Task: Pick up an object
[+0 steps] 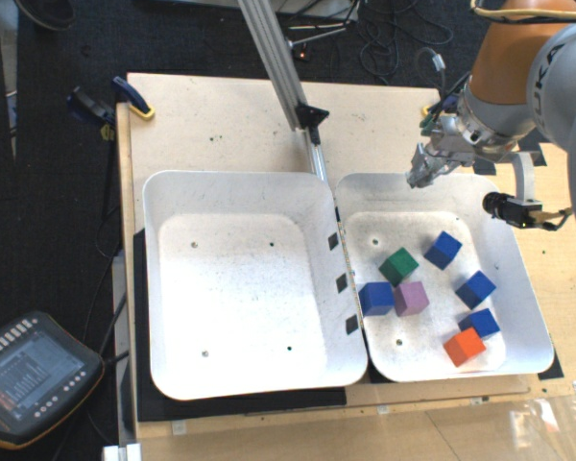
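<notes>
The right bin (518, 296) holds several small blocks: a green one (398, 264), a purple one (412, 298), a blue one (375, 299) beside the purple, a blue one (444, 250), a blue one (476, 288), a blue one (481, 324) and an orange one (464, 346). My gripper (423, 174) hangs over the bin's far rim, up and left of the blocks and apart from them. Nothing shows between its fingers.
The left bin (173, 257) lies beside the right one. A slanted metal pole (274, 51) ends at a black clamp (313, 120) behind the bins. A blue-and-yellow clamp (125, 99) sits at the bench's far left corner. A pendant (29, 382) lies at lower left.
</notes>
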Robot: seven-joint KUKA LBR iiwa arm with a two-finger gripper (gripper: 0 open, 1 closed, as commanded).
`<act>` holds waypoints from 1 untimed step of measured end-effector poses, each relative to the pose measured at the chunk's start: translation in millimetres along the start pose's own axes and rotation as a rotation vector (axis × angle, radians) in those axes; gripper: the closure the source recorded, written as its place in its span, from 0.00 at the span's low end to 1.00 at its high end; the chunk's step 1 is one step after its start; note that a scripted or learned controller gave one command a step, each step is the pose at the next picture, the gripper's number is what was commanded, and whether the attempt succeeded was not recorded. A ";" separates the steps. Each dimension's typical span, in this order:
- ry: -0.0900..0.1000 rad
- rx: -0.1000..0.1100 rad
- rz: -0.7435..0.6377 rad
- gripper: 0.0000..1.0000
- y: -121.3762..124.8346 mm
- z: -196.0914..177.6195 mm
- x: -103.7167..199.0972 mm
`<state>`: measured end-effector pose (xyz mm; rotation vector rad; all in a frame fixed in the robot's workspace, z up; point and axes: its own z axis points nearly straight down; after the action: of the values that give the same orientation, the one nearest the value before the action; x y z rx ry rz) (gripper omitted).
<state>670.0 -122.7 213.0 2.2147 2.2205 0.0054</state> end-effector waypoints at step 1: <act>0.004 0.007 -0.005 1.00 -31.5 -7.9 53.0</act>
<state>638.3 -69.8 220.7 2.2151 2.2311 0.0012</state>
